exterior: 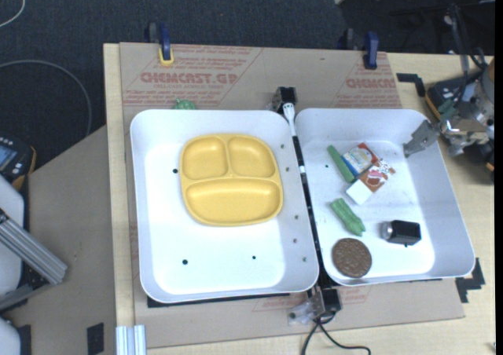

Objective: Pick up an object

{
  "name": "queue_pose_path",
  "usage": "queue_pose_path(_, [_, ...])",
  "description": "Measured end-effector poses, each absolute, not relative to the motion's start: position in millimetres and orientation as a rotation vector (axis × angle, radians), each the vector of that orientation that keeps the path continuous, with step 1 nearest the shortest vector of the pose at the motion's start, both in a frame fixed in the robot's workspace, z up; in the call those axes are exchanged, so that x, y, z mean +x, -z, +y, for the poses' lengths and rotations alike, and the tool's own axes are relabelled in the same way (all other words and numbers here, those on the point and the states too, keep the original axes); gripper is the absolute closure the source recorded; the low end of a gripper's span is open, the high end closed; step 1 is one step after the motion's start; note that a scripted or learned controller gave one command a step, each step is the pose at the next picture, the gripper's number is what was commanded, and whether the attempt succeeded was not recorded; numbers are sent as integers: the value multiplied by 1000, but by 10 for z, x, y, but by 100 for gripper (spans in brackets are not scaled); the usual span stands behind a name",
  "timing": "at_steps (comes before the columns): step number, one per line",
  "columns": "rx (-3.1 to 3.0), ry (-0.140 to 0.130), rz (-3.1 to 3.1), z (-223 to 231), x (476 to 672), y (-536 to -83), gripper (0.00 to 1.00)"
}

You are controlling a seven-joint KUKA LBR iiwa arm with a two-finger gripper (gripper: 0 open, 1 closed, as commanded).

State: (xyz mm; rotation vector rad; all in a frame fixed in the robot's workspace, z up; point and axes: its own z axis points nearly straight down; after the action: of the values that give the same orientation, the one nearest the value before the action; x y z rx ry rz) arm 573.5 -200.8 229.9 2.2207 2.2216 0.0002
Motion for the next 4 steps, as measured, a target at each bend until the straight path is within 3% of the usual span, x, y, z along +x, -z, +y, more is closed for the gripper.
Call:
queue_pose_path(1, [2214,-2,2243,-662,5442,-2086,0])
queue_pose_path(2, [2213,-9,2226,-241,4961,-2764,0])
queue_pose_path(3, [2209,-23,2213,-239,4876,-4751,0])
queue_pose_path(4, [2216,-5,2220,-232,4875,-4773,100])
